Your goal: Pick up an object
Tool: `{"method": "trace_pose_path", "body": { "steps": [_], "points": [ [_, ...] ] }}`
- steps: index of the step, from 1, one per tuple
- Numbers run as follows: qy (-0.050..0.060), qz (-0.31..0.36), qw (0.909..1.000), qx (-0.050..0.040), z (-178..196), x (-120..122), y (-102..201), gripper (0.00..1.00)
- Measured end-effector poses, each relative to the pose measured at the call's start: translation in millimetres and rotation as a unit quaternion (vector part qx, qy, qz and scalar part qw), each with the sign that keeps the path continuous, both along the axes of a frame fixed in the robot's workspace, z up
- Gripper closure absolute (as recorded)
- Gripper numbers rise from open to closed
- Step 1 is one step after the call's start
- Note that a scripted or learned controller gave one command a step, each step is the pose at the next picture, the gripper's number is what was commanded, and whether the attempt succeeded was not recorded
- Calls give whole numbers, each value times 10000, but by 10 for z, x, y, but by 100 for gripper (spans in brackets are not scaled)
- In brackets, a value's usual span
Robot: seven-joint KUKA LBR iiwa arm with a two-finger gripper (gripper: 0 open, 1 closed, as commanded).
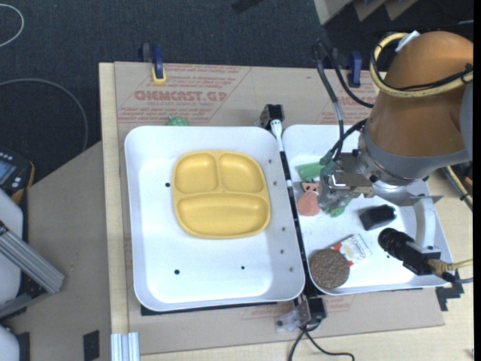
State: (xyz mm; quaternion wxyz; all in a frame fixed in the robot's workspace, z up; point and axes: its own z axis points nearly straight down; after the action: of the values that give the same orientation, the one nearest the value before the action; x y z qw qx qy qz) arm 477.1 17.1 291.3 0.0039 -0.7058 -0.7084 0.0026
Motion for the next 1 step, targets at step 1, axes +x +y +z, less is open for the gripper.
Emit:
{"method": "trace_pose_path", "body": {
  "steps": [1],
  "points": [
    [-16,-1,10000,-2,-658,51,591,100]
  ]
}}
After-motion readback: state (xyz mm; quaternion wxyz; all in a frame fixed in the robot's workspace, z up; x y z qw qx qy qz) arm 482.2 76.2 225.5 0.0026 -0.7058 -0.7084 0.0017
